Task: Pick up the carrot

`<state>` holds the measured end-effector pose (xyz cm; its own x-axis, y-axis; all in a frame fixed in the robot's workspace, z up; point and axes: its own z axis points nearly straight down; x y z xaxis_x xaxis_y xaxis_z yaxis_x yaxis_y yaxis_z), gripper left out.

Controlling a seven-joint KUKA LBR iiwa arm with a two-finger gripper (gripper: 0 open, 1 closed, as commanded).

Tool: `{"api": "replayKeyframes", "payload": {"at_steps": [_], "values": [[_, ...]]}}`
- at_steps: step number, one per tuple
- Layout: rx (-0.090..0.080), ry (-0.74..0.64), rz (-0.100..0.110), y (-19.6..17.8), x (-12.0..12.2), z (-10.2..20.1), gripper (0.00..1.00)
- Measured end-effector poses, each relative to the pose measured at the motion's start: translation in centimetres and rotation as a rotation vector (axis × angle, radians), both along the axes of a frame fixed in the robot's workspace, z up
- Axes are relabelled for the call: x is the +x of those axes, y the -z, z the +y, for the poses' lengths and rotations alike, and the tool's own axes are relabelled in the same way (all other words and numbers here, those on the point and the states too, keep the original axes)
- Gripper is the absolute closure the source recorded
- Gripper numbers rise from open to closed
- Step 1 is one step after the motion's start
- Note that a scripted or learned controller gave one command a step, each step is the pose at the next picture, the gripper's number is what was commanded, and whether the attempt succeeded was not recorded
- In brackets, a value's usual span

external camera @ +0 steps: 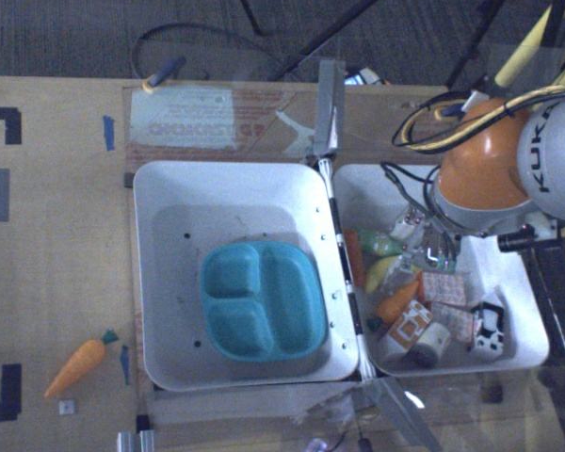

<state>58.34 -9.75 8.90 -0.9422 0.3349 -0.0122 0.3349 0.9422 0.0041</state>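
Observation:
An orange carrot (pixel 396 302) lies in the right bin (pixel 532 323) among other toy food, pointing toward the bin's left wall. My gripper (pixel 437 251) hangs over the middle of that bin, just up and to the right of this carrot, with no item seen between its tips. A second carrot (pixel 75 366) with a green top lies outside the bins on the bench at the lower left.
The left bin (pixel 169 205) holds a blue divided plate (pixel 262 299). Around the carrot in the right bin are a yellow piece (pixel 380 272), a green piece (pixel 380 245), an orange stick (pixel 354 249), small cartons (pixel 412 323), a can (pixel 427 343) and a black-and-white carton (pixel 490 330).

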Motion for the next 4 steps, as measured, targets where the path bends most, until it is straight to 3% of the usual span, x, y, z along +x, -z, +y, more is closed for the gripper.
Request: {"api": "replayKeyframes", "payload": {"at_steps": [1, 2, 3, 4], "values": [[-0.002, 0.004, -0.011, -1.5, 0.3, -0.2, 1.00], [0.002, 0.253, 0.006, -14.0, 1.7, 1.7, 1.00], [0.002, 0.253, 0.007, -14.0, 1.7, 1.7, 0.00], [0.002, 0.123, 0.011, -9.6, -0.7, 8.2, 0.00]]}}
